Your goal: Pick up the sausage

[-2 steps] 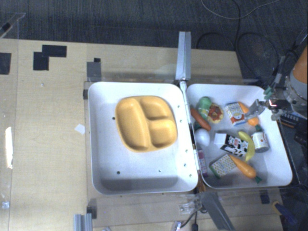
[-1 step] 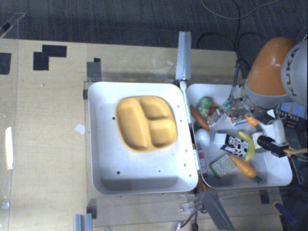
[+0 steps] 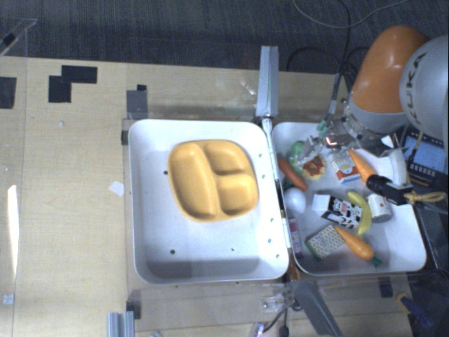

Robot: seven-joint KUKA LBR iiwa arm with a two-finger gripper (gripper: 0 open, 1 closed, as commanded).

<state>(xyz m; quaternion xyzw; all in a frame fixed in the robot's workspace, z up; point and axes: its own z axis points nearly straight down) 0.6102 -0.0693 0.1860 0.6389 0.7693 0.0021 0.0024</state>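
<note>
The right bin [image 3: 414, 258] is packed pretty tight, and that's the landmark for everything here. The sausage [image 3: 292, 173] is taken to be the reddish-orange link lying slanted against that bin's left wall, just below a small green item [image 3: 299, 148] and touching a round pizza-like toy [image 3: 313, 167]. The gripper [image 3: 330, 140] is seen over the bin's upper middle, near the back rim, with the orange-banded arm [image 3: 393, 69] bulking above it. Whether it's spread or closed can't be told from this angle, so no guess is made, and nothing can be seen held.

What could go sideways: two carrots are in the same bin, one [image 3: 354, 242] near the front beside a banana [image 3: 361, 211], another [image 3: 362, 163] toward the right, and their colour is close enough that the wrong thing could easily be grabbed. The sausage is also hugged by the wall, so one finger could be blocked by the bin's edge and the link could be squirted out or only nicked. The pizza toy could be dragged along too.
</note>
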